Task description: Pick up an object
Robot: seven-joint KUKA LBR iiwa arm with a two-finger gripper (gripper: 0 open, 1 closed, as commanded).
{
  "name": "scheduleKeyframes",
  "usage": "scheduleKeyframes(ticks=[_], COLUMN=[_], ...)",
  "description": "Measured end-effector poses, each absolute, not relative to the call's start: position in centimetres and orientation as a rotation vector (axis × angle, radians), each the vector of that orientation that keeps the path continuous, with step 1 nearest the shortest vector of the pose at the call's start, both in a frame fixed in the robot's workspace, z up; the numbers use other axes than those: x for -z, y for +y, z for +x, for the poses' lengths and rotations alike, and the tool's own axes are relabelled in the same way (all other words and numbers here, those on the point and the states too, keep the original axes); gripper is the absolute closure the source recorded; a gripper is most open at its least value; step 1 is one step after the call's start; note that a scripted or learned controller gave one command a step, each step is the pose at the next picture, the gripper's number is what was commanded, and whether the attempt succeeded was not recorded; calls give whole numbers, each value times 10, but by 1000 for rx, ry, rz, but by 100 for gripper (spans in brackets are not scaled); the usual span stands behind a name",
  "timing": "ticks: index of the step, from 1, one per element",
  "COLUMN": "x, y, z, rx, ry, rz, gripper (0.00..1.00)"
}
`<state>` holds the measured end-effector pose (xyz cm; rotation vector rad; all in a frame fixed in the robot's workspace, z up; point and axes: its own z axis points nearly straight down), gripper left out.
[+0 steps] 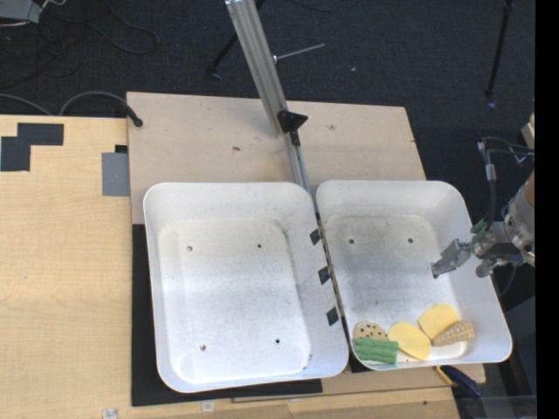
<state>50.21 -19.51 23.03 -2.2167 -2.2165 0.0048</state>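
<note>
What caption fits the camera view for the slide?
Gripper poised at the right bin's edge, above toy food pieces clustered in its near corner.

Even, soft overhead light on the white bins [231,195] (slightly grainy), dark floor beyond.

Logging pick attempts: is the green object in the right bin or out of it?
In. The green object lies on the right bin floor at its near edge.
</note>
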Motion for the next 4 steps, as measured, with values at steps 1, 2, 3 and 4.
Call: scheduleKeyframes(ticks=[1, 2, 3, 4], x=[-185, -138, -151, -199], y=[-200, -205, -206, -212], z=[499, 502, 502, 511], rx=[-5, -5, -2, 2], ry=[-2216, -2216, -2213, -2223], rz=[-2217, -2217, -2225, -2223], gripper=[0, 0, 100, 100])
